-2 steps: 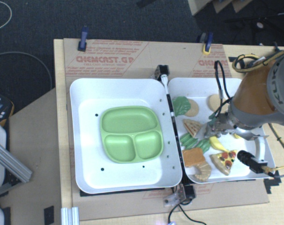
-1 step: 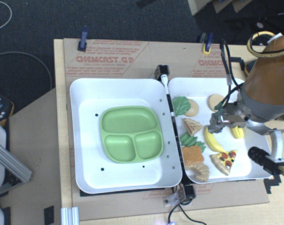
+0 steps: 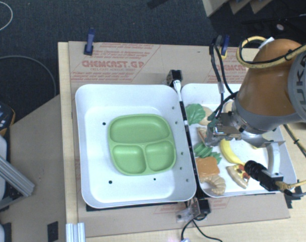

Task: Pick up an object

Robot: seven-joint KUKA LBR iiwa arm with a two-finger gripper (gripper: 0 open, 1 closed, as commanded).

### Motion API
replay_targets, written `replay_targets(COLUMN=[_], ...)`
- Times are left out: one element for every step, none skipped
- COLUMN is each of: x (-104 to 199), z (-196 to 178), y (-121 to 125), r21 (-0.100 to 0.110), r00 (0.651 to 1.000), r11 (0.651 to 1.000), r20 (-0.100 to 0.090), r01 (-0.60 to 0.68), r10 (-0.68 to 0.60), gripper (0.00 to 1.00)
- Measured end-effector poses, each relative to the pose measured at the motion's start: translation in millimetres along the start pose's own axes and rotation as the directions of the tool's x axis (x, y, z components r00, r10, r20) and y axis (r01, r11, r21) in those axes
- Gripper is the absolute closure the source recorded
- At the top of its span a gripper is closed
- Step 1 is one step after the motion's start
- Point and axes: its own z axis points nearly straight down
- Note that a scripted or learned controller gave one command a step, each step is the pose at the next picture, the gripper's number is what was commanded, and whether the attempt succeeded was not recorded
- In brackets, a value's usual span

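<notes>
End effector [image 3: 213, 132] hovers beside curved yellow banana [image 3: 231, 152].

Glossy white plastic bins [image 3: 92, 115]; smooth matt green plastic tray [image 3: 142, 144]; brown paper-covered bench [image 3: 117, 59]; shiny metal gripper [image 3: 218, 131].

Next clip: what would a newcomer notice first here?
The big orange-banded arm coming in from the right, its gripper low over the right bin among toy food such as a banana. Then the green divided tray, alone in the middle of the left bin.
</notes>
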Motion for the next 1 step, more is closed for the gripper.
replay_targets(x=[46.8], z=[38.6], y=[-1.2], r21=[0.007], r00=[1.000], r11=[1.000], r20=[0.000], r01=[-0.001], r10=[0.001], gripper=[1.00])
